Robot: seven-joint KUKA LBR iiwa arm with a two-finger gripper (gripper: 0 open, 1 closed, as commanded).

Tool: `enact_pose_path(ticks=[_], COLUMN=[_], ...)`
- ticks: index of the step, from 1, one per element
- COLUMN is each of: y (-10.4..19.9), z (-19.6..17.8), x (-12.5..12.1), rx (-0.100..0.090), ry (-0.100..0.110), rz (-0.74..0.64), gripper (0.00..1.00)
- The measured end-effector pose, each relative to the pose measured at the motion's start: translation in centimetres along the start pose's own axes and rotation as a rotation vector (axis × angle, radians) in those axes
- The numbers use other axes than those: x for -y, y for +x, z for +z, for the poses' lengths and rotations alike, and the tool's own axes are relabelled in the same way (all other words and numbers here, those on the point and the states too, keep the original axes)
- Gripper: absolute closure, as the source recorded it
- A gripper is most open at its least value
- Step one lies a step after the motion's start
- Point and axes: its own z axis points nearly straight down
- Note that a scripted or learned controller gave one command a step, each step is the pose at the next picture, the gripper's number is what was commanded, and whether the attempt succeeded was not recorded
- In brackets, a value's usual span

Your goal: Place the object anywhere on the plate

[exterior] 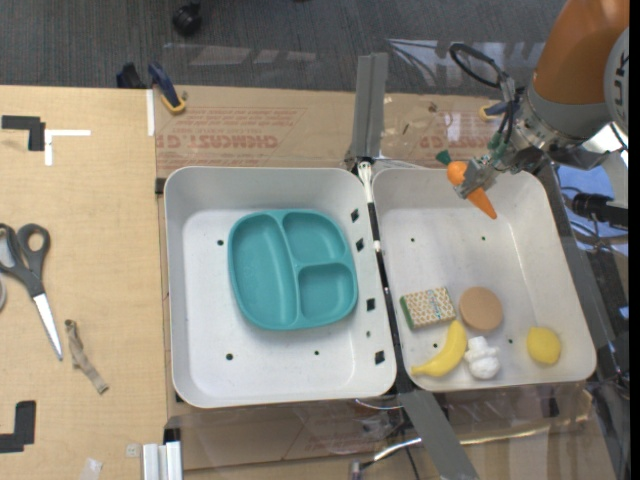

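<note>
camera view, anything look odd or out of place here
Nothing is spilled or broken. The orange carrot hangs point-down in the claw above the right bin's far corner. The teal plate sits slightly askew in the left bin.

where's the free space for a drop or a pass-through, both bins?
The teal plate has three bare compartments. In the left bin, bare floor rings it. The right bin is open mid-floor, between the carrot in the end effector and the front clutter: sponge, banana, cookie, lemon.
</note>
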Motion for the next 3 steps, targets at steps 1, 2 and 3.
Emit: enact_pose_path(ticks=[1, 2, 3], y=[8.7, 14.9, 21.0], z=[3.9, 3.8, 3.9], x=[-0.1, -7.3, -2.1], rx=[-0.001, -0.001, -0.002], ry=[-0.001, -0.002, 0.002], rz=[-0.111, -0.102, 0.086], gripper=[1.0, 1.0, 1.0])
